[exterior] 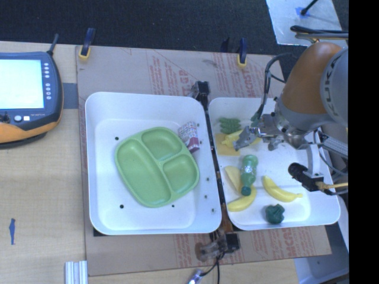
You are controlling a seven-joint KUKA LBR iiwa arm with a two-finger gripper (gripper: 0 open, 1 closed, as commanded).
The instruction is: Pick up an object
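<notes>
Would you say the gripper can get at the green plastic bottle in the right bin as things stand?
Probably yes. The gripper hangs just above the green plastic bottle in the right bin, with nothing lying over the bottle, though yellow bananas crowd its lower end.

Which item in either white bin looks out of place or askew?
The small red-and-white can lies on its side against the divided green plastic plate in the left bin, apart from the toy foods.
</notes>
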